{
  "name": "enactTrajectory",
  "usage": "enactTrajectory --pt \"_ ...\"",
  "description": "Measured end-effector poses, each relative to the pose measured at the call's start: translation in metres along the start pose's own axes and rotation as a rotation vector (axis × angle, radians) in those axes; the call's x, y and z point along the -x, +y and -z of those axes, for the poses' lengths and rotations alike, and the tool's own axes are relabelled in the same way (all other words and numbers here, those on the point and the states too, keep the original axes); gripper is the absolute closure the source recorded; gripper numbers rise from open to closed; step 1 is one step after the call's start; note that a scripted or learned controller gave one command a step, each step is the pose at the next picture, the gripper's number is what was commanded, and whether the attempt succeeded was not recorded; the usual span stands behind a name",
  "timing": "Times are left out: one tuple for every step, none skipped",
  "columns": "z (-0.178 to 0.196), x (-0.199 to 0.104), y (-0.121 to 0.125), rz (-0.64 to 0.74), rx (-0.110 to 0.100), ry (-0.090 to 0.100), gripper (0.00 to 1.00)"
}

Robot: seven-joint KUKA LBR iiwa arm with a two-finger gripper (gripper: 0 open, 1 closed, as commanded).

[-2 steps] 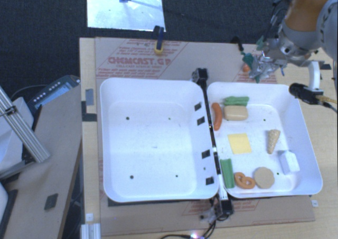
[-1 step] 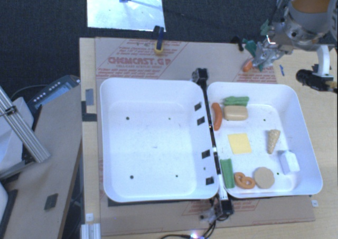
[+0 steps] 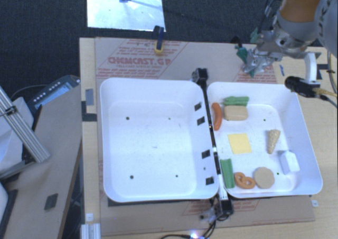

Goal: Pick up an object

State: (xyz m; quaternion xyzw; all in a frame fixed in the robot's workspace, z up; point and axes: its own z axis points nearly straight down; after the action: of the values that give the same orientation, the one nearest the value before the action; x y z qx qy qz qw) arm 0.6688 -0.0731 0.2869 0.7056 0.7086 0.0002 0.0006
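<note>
- Far left, the left bin [image 3: 153,137] sits on the table [image 3: 90,127] with nothing to go for, so no play there.
- Over to the right bin [image 3: 303,127], and here are the candidates: an orange sausage [image 3: 216,116] along the near wall, a green piece [image 3: 235,100] touching a tan block [image 3: 235,112], a yellow square [image 3: 239,143] mid-bin, a cone [image 3: 272,140] and a white block [image 3: 288,162] towards the right.
- Front row: green stick [image 3: 226,173], pretzel [image 3: 243,180], round biscuit [image 3: 263,177].
- Up at the right, the hand [image 3: 257,63] hangs above the bin's far rim, carrying nothing; open or closed, I cannot tell.
- My read: approach stage. Next call is choosing a target and descending squarely over it.
</note>
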Motion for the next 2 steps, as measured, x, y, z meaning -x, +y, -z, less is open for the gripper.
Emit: enactTrajectory --pt "-0.034 -0.009 0.000 0.000 -0.001 0.000 1.00" --pt "-0.047 -0.034 0.000 0.002 0.001 0.001 1.00"
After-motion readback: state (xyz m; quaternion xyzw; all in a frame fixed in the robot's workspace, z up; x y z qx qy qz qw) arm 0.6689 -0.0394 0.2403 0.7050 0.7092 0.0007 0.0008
